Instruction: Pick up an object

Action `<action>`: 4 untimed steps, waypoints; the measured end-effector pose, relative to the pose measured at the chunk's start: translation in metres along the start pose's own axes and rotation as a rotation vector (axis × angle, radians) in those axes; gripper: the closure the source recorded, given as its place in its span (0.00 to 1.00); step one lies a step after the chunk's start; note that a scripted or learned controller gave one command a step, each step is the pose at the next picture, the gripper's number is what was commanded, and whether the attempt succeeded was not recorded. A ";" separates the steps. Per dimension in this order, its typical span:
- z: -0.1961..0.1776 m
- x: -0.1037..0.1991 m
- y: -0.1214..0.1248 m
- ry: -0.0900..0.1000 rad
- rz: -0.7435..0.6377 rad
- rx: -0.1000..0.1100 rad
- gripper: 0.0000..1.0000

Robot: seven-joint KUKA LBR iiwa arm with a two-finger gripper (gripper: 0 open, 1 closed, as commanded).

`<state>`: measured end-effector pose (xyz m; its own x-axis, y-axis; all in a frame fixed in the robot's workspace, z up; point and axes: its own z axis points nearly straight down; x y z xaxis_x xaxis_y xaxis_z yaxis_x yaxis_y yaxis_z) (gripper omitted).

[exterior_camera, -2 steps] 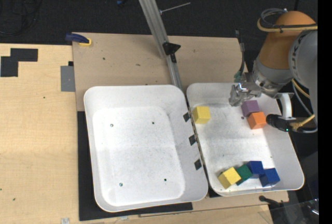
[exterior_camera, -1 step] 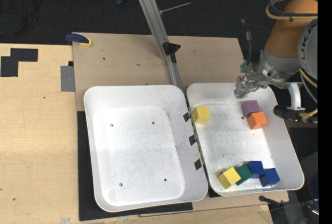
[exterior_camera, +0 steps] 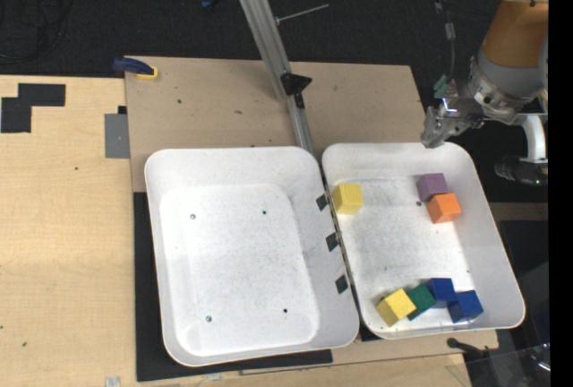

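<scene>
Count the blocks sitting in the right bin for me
7. Yellow block by the left wall; purple block and orange block touching near the far right; at the near edge, second yellow block, green block, two blue blocks. More could hide behind that cluster.

The arm is hanging its gripper [exterior_camera: 435,131] over the far rim of the right bin [exterior_camera: 501,287]. Inside are lying a yellow cube [exterior_camera: 347,198], a purple block [exterior_camera: 431,185] touching an orange one [exterior_camera: 444,208], and a near cluster: yellow [exterior_camera: 395,305], green [exterior_camera: 420,298], and two blue blocks [exterior_camera: 453,298].
</scene>
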<state>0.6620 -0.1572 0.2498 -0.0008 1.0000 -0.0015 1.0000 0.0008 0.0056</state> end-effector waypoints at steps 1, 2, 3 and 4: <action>-0.004 0.056 -0.007 0.004 -0.004 0.008 1.00; 0.003 0.097 -0.026 0.003 -0.003 0.011 1.00; 0.006 0.154 -0.030 0.004 -0.004 0.010 1.00; 0.006 0.213 -0.050 0.004 -0.004 0.011 1.00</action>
